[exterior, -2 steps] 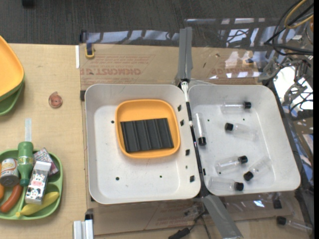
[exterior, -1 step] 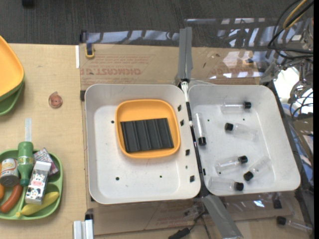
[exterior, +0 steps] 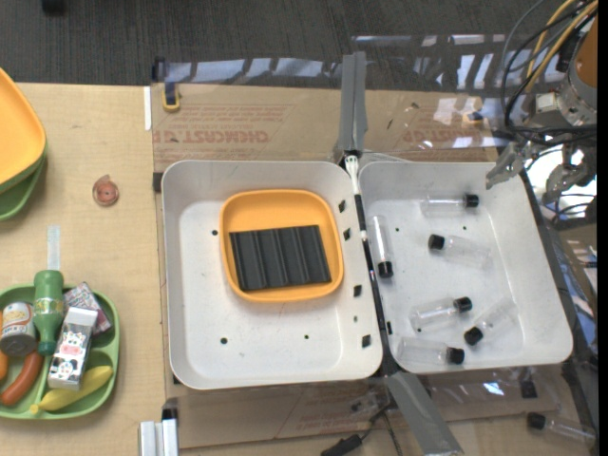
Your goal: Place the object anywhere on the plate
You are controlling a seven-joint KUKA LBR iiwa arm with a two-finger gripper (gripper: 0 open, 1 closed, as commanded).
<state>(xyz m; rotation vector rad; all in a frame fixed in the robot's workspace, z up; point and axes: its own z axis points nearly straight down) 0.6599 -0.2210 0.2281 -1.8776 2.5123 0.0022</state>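
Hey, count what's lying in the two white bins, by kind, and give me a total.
Orange plate: 1
Black ridged block on the plate: 1
Clear vials with black caps: 6, at
Total: 8

Dark carpet floor (exterior: 237,12) beyond wooden bench (exterior: 85,131); cardboard sheet (exterior: 247,122) underneath.
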